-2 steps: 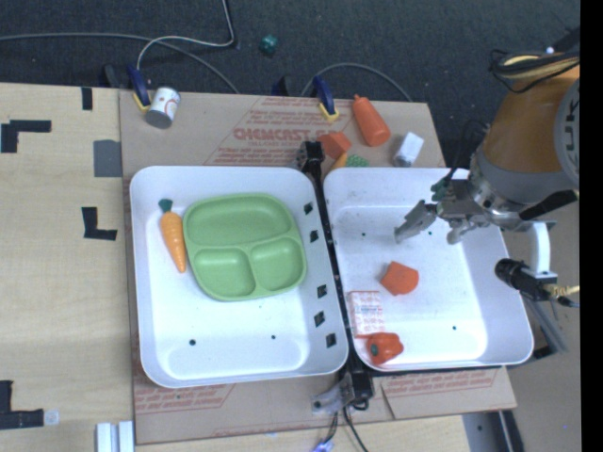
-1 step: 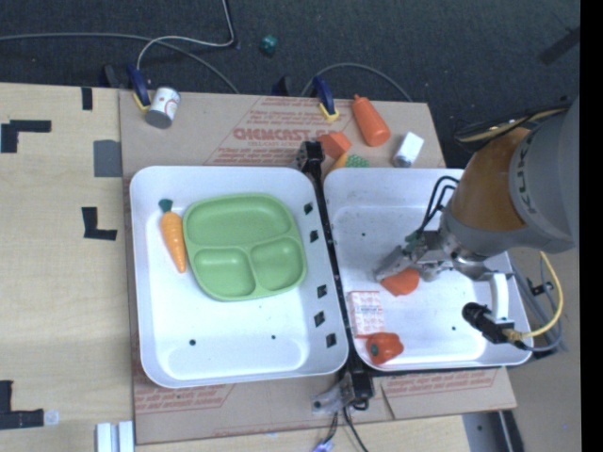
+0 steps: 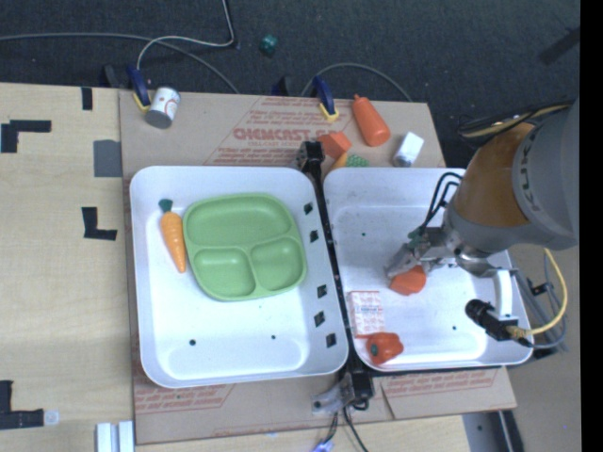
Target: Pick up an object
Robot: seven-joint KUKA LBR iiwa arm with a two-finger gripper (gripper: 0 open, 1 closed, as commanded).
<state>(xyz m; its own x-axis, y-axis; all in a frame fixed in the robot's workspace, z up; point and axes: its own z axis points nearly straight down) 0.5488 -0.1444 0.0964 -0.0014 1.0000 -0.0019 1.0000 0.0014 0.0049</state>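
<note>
Landmark: the black divider (image 3: pixel 325 252) between the two white bins. Right of it, in the right bin (image 3: pixel 377 196), the gripper (image 3: pixel 413 260) is down low, arm (image 3: pixel 513 191) coming in from the right, grey with the orange band above the wrist. An orange-red round object (image 3: pixel 407 282) sits right under the fingertips, touching or nearly so; looks like the fingers may be on it, but the view is too blurry there, so I cannot tell if the claw is wide, narrow or gripping.

Also right of the divider: a small red-and-white packet (image 3: pixel 365 306) just beside it, and a red pepper-like toy (image 3: pixel 383 347) further down near the bin's front rim.

Left of the divider, in the left bin (image 3: pixel 151 281): green sectioned plate (image 3: pixel 245 246) near it, and a toy carrot (image 3: pixel 172 236) on the plate's far side, just beside the plate.

Above the divider's top end, on the cardboard outside the bins: orange block (image 3: pixel 336 145), orange bottle-shaped toy (image 3: pixel 370 121), small white cube (image 3: pixel 409 148). Far up-left of the divider, a white can (image 3: pixel 163 105) lies on its side.
</note>
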